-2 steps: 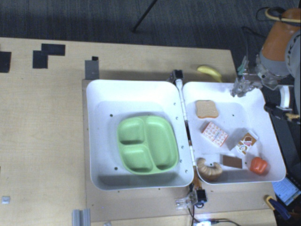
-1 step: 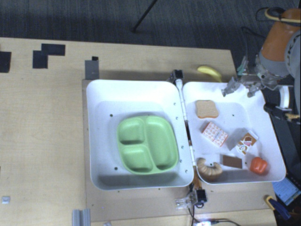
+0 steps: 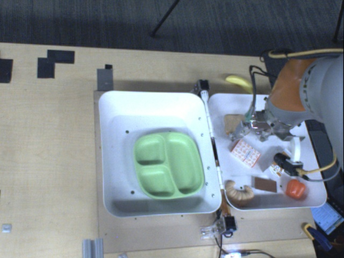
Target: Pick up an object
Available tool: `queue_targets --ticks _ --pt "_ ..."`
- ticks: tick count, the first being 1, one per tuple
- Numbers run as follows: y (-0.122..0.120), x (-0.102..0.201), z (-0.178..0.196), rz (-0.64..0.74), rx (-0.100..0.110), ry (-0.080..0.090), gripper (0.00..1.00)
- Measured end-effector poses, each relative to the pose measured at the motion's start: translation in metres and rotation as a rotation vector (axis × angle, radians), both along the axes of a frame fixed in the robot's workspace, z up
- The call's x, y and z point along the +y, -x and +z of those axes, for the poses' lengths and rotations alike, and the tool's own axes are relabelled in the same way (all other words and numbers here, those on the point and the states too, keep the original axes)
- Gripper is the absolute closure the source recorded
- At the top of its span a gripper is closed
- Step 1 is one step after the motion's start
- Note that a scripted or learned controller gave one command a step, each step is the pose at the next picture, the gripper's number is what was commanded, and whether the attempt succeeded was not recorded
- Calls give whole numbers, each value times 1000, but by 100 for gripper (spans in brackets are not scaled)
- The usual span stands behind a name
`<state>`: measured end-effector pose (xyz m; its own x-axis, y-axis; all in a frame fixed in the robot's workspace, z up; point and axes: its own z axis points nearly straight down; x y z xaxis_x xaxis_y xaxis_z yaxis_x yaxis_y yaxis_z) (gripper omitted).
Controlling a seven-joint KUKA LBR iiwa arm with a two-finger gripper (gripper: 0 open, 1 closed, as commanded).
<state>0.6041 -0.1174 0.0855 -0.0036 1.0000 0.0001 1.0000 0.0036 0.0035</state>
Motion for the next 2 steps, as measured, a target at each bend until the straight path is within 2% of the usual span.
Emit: queue_targets --ticks 1,2 --pt "-2 0 12 2 -7 1 100" --pt "-2 0 12 2 -6 1 0"
